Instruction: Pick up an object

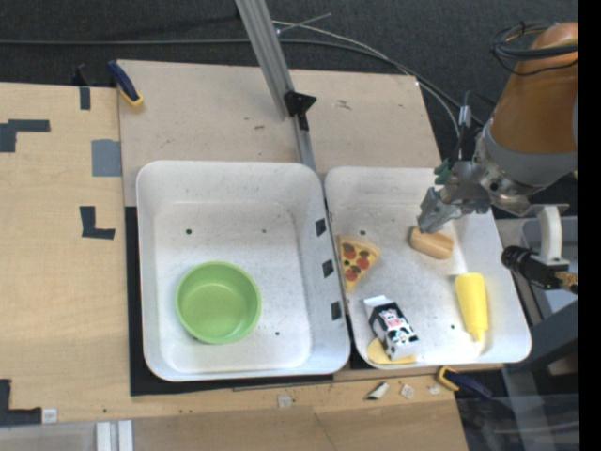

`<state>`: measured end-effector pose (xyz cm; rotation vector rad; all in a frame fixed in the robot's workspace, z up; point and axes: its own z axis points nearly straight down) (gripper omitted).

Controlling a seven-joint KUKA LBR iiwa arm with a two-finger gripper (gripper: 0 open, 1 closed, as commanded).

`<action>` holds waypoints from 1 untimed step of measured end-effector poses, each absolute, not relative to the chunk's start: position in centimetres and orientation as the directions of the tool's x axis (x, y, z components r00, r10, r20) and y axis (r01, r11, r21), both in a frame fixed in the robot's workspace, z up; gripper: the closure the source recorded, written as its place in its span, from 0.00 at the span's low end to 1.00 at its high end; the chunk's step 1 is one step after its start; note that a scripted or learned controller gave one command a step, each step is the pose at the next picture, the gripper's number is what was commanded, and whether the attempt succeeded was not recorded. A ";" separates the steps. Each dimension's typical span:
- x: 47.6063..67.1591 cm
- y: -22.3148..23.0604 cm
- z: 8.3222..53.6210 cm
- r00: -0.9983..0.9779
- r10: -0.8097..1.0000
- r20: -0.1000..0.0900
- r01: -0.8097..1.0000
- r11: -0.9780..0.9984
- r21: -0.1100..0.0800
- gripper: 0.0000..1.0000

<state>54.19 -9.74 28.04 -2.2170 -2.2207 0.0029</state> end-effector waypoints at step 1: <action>54.2 -9.7 28.0 -0.002 1.000 0.001 1.000 0.002 -0.004 0.00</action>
